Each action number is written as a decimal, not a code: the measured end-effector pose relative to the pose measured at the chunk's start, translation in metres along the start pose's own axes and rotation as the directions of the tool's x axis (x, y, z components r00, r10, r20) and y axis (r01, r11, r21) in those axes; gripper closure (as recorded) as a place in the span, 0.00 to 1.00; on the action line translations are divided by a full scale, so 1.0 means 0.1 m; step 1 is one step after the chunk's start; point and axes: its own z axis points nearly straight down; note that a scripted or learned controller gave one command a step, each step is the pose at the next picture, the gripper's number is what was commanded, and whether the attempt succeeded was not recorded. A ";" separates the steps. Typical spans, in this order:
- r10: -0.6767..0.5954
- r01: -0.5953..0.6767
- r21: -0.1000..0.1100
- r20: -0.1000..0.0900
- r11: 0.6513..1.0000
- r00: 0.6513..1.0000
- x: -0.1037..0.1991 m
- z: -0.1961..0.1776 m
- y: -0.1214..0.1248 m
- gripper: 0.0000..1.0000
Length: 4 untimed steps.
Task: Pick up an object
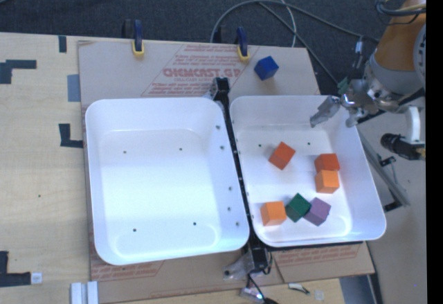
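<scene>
The right bin (360,178) holds several small blocks: an orange-red cube (282,155) near the middle, an orange-red block (327,162) stacked against an orange one (327,181) at the right, and an orange cube (273,212), a green cube (298,206) and a purple cube (318,212) in a row near the front wall. My gripper (337,113) hangs over the bin's far right corner, up and to the right of the blocks, its fingers spread with nothing between them.
The left bin (93,157) lies beside the right one, with a black clamp (221,86) at the far end of their seam. A blue cube (266,67) rests outside on the cardboard behind the right bin. Cables trail across the floor at the back.
</scene>
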 end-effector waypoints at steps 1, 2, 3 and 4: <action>-0.003 0.003 0.006 -0.002 1.000 1.000 0.44 0.92 0.04 0.00; -0.004 0.004 0.001 -0.001 1.000 1.000 1.14 1.09 -0.36 0.00; 0.000 0.000 -0.002 0.000 1.000 1.000 1.11 0.97 -0.35 1.00; -0.007 0.007 -0.008 -0.002 1.000 1.000 1.92 0.04 -0.29 1.00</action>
